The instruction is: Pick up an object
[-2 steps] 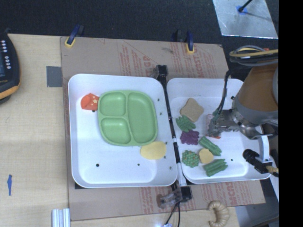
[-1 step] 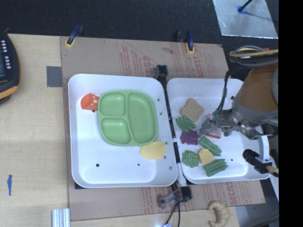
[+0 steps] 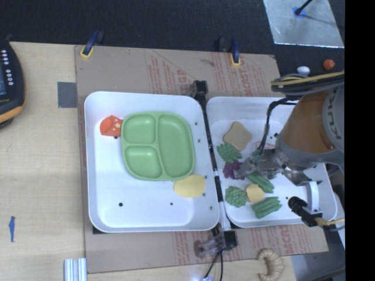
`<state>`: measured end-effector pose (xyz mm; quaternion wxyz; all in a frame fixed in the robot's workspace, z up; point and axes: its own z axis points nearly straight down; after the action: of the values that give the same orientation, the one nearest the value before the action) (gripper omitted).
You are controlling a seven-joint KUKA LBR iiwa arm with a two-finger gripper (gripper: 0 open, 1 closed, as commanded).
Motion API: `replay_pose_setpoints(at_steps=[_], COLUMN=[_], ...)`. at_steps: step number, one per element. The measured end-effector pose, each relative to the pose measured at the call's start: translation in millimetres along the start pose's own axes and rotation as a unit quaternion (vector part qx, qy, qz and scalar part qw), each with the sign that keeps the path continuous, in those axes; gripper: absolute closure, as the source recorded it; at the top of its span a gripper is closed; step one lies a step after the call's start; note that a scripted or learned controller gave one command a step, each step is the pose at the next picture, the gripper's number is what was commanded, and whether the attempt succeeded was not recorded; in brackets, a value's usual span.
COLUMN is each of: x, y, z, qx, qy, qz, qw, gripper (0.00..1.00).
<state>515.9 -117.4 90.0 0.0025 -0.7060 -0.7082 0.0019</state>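
Observation:
My gripper [image 3: 254, 164] hangs low over the middle of the right bin [image 3: 304, 218], at the end of the grey arm with its orange band [image 3: 307, 124]. It sits just right of a purple toy vegetable [image 3: 233, 170] and above a long green pod [image 3: 261, 182]. Whether it touches either one I cannot tell. Around it lie a tan bread slice [image 3: 237, 135], a leafy green piece [image 3: 228, 152], a green broccoli head [image 3: 236, 196], a small yellow chunk [image 3: 255, 193] and a bundle of green beans [image 3: 266, 206].
The left bin [image 3: 105, 215] holds a green divided plate [image 3: 158, 145], a red piece [image 3: 110, 126] at its upper left and a yellow piece [image 3: 189, 186] at its lower right. A black-and-orange pendant [image 3: 9, 86] lies at the bench's far left.

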Motion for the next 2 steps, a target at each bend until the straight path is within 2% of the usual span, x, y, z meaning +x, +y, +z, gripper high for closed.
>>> replay_pose_setpoints(at_steps=[1,2], x=[-1.0,55.7], y=[1.9,-3.8], z=[-13.7,-106.8], qx=[-0.002,-0.006], qy=[-0.001,0.001], qz=[-0.001,-0.003], qw=[1.0000,1.0000], gripper=[1.00,1.00])
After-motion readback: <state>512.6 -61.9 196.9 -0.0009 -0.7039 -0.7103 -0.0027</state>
